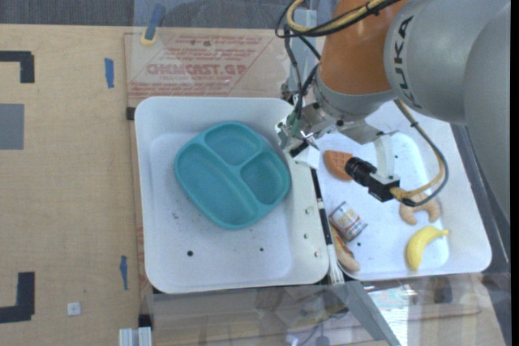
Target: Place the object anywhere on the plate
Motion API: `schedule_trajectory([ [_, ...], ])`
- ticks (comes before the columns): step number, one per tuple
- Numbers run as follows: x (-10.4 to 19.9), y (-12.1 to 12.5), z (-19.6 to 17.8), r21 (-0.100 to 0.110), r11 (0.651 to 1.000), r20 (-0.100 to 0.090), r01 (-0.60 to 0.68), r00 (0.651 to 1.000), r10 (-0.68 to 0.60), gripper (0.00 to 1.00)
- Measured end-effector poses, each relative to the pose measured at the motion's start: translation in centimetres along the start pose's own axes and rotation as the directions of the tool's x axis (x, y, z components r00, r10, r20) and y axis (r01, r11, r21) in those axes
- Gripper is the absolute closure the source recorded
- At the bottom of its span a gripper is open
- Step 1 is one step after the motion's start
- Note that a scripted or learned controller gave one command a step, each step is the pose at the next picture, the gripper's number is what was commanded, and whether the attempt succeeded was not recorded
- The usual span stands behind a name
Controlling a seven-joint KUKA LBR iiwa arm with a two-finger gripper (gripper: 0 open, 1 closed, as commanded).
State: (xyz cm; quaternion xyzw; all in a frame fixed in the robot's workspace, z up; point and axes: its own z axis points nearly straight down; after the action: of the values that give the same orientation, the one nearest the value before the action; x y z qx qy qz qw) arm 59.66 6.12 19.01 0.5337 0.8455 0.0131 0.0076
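gripper (297,134) sits at the seam between the two bins, just past the right edge of the teal plate (233,173). i can't tell from up here whether it has anything. no object lies on the plate. i'd guess the candidates are in the right bin (470,255): an orange piece (338,162) just beside the wrist, a small can (349,221), a banana (423,243). to do this well, i want the load confirmed first, then a carry left over a plate compartment and a low release.
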Motion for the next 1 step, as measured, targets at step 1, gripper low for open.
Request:
schedule_trajectory([
  [1, 1.43, 0.33, 0.12, 0.003, 1.0, -0.019, 0.017, 1.0, -0.017, 0.0],
])
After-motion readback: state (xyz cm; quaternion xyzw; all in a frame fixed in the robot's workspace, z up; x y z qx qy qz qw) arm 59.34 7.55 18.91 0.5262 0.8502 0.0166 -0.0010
